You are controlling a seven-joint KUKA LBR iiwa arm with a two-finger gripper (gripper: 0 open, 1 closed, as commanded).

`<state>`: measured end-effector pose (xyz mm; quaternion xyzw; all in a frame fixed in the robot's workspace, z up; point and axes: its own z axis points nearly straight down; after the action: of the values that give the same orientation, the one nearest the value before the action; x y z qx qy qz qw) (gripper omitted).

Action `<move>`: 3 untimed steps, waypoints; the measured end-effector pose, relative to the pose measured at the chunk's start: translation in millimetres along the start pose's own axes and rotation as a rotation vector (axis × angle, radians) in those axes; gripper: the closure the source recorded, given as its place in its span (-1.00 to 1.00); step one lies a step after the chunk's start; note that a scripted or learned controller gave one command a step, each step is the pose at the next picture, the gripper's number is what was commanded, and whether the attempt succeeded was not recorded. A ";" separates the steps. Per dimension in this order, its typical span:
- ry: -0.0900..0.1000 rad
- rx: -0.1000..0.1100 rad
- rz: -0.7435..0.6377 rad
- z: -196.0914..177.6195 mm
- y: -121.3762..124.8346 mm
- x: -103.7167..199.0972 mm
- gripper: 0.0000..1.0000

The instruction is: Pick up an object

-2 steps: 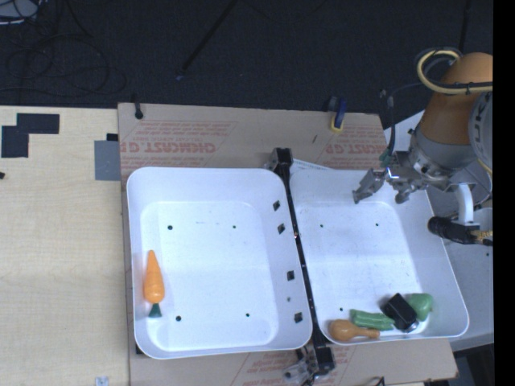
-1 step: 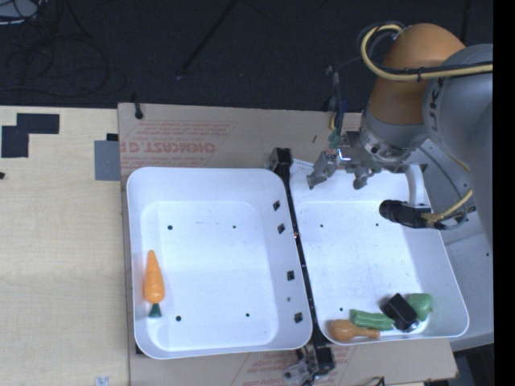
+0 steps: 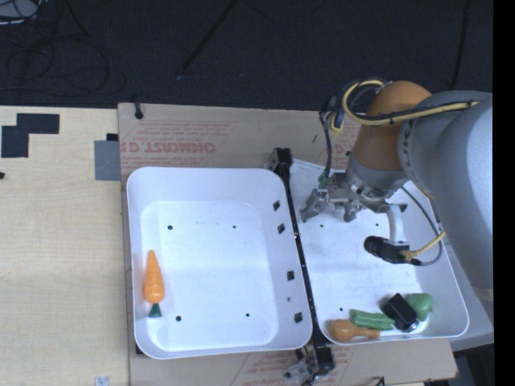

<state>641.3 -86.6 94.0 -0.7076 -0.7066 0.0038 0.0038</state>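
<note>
Arm (image 3: 451, 159) fills upper right; jaws (image 3: 331, 207) low over right bin's (image 3: 451, 296) top-left corner, state can't tell. Left bin (image 3: 209, 183): smooth, open floor, plastic carrot (image 3: 153, 280) by left wall. Toys (image 3: 386, 318) cluster on lower-right rim.

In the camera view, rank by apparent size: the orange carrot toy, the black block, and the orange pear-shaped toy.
1. Orange carrot toy, left bin.
2. Orange pear-shaped toy, right bin, nearly as long, so 1 and 2 are close.
3. Black block, clearly smallest.
</note>
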 end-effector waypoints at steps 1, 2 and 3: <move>0.000 -0.016 -0.006 -99.5 2.6 76.5 -1.00; 0.001 -0.010 -0.004 -114.6 1.3 98.0 -1.00; 0.000 -0.009 -0.003 -119.5 1.0 101.4 -1.00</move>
<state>643.8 14.8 213.4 -0.7065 -0.7077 0.0005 0.0006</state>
